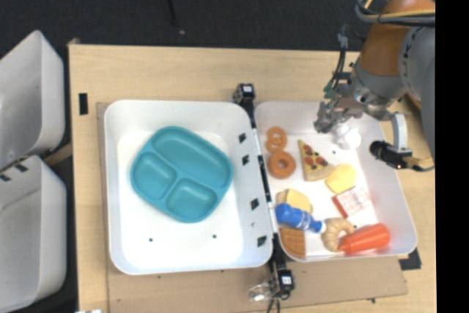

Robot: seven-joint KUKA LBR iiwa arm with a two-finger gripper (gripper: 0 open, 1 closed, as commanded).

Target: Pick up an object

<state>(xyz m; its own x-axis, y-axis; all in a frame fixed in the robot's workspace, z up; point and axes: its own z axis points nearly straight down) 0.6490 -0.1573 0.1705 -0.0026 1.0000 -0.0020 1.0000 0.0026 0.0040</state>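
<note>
Grey KUKA arm [418, 62] in the upper right of the frame, orange-banded above its wrist (cables looping alongside), ending in a dark metal claw [327, 119].

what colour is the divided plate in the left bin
Teal blue; the plate shows plainly in the camera view.

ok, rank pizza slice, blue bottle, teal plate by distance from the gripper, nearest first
Gripper hangs over the right bin's far end.
1. Pizza slice: right bin, just below and left of the gripper.
2. Blue bottle: right bin, near its front left.
3. Teal plate: left bin, across the divider.
</note>
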